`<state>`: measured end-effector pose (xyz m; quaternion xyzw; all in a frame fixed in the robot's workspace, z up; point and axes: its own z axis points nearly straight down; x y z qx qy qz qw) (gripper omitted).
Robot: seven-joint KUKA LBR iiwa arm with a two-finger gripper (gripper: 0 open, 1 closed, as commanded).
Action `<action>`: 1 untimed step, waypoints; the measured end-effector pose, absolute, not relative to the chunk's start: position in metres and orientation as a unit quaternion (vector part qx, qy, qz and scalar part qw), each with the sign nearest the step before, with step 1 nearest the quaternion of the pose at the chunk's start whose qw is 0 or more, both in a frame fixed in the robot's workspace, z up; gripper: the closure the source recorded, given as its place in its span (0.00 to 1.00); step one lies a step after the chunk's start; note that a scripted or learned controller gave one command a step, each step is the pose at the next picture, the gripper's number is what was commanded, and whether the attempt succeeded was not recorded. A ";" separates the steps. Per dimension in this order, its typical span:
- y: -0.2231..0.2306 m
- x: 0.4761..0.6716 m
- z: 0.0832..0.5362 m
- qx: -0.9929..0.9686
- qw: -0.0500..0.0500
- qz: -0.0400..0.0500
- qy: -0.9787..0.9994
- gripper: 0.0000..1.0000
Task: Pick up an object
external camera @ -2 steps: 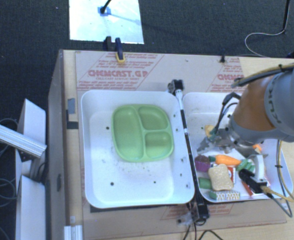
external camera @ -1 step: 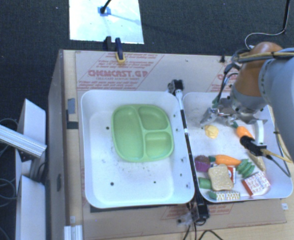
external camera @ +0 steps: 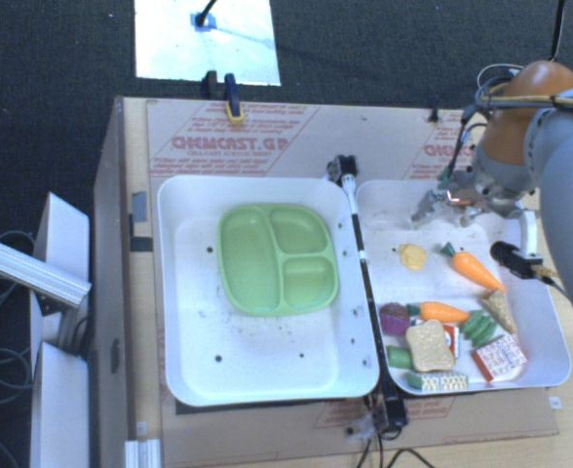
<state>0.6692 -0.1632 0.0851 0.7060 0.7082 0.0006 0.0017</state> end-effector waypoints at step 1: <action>-0.124 0.620 0.085 0.706 0.001 0.001 0.708 0.00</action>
